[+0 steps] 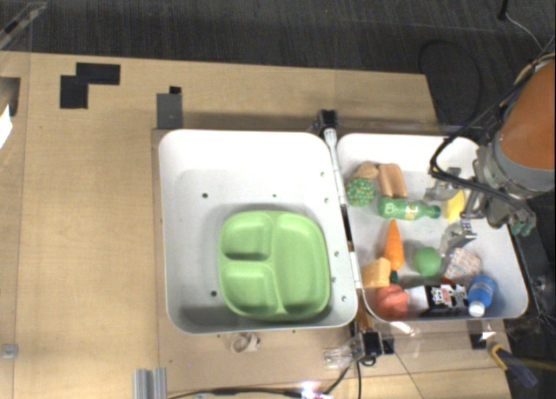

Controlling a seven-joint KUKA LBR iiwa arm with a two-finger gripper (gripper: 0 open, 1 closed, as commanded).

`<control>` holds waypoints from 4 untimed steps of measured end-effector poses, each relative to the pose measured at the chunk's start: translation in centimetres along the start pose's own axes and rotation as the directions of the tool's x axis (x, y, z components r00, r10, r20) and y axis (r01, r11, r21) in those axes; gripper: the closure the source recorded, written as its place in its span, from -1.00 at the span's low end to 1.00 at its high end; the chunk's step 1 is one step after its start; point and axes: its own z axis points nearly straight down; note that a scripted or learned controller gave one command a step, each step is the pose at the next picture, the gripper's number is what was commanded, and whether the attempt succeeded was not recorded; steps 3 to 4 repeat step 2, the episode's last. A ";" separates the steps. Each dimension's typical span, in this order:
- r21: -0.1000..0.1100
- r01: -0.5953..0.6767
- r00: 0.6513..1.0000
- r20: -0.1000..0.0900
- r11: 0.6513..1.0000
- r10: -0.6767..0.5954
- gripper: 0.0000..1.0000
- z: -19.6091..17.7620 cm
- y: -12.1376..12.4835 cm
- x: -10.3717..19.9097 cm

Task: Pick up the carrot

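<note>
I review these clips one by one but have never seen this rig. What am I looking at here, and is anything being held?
One fixed camera looks down at a slant on a bench with two white bins. The grey arm with an orange band reaches in from the right; its gripper hangs over the right bin. That bin holds toy food: the carrot, a green bottle, a green ball, a red apple and more. The left bin holds a green divided plate. I see nothing between the gripper's fingers.

The scene is lit evenly and softly from above. Mild glare is seen on the glossy white plastic left bin [187, 215], and a soft shadow is cast beneath the green compartment tray [274, 261]. Fine detail is slightly blurred throughout.
</note>
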 end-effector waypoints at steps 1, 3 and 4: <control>-0.004 0.262 0.965 -0.003 0.965 -0.262 -1.00 10.6 5.1 0.5; 0.001 0.267 0.964 0.011 0.964 -0.267 1.00 9.2 5.1 0.0; 0.001 0.267 0.964 0.011 0.964 -0.267 1.00 9.2 5.1 0.0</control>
